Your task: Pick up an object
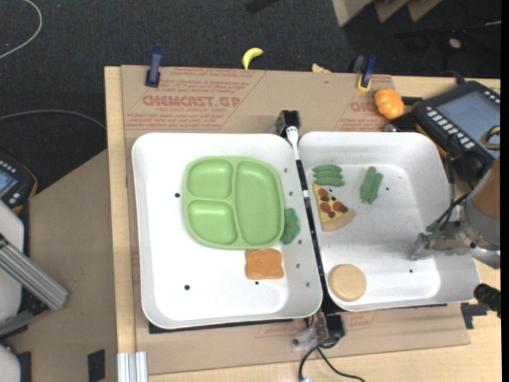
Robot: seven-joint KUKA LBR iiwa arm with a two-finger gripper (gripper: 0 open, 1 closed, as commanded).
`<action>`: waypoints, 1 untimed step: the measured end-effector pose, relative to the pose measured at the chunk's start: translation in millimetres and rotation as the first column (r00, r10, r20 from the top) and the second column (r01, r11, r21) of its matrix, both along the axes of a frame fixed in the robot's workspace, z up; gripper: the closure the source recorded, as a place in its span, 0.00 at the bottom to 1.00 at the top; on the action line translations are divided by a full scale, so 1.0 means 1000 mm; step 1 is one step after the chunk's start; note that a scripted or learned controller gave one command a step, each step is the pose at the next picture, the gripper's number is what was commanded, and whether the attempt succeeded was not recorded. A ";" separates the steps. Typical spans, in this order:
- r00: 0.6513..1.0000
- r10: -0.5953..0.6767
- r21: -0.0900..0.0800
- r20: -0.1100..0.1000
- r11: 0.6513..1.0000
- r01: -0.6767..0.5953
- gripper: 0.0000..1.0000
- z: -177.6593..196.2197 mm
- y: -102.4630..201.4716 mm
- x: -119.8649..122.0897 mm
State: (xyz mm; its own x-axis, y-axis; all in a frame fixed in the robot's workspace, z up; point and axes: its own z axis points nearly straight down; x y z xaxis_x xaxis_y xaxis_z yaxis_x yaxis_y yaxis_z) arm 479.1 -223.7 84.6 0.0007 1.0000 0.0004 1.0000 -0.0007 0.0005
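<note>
My gripper (421,247) hangs low over the right side of the right bin (398,151), coming in from the right edge. The toys in this bin lie to its left. A round tan bun (347,282) rests near the front wall. A pizza slice (330,205) lies by the left wall, with a green bean bundle (327,174) just behind it. A green pea pod (371,185) lies farther right, near the bin's middle. In the left bin (159,237) sit a green divided plate (235,202), an orange toast piece (264,264) and a dark green leafy piece (290,225).
The bins stand on a cardboard sheet (199,94) held by blue clamps (153,66). An orange toy (389,103) and a black pendant (465,122) lie behind the right bin. A yellow banana (251,56) lies at the sheet's back edge.
</note>
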 end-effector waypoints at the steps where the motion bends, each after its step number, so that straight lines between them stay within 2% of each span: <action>1: 1.000 0.000 0.000 0.000 1.000 0.000 1.00 0.000 0.000 0.000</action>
State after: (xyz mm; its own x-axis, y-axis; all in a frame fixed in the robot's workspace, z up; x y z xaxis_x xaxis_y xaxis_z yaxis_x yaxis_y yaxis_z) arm 479.2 -223.7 84.6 0.0007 1.0000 0.0004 1.0000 -0.0007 0.0005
